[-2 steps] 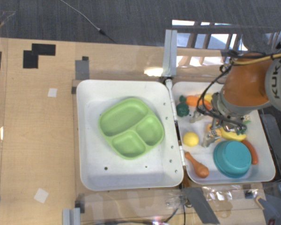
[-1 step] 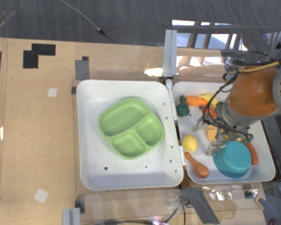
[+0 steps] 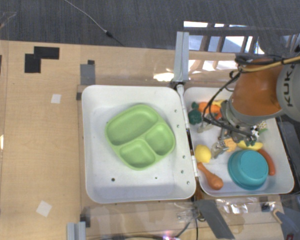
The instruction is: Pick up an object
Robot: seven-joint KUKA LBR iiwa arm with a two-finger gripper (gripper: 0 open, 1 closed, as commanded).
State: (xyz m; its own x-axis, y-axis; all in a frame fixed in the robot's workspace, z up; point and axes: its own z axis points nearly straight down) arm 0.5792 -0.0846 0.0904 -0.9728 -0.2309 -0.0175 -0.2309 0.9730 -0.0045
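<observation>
The arm reaches from the right over the right bin [image 3: 285,184], its orange band above the wrist. The gripper [image 3: 224,145] hangs low among toys in the bin's middle, next to a yellow piece [image 3: 250,145]. A yellow lemon [image 3: 203,154] lies just left of it and an orange carrot [image 3: 210,176] below. A teal bowl [image 3: 248,169] sits at the lower right with a red-orange sausage [image 3: 270,163] along its right side. A dark green toy [image 3: 195,116] and an orange toy [image 3: 206,106] lie at the bin's upper left, partly hidden by the wrist.
The left bin [image 3: 97,184] holds a green divided plate [image 3: 140,135]. A metal divider post [image 3: 182,59] rises between the bins at the back. Black cables loop from the wrist over the right bin. Wooden bench surface spreads to the left.
</observation>
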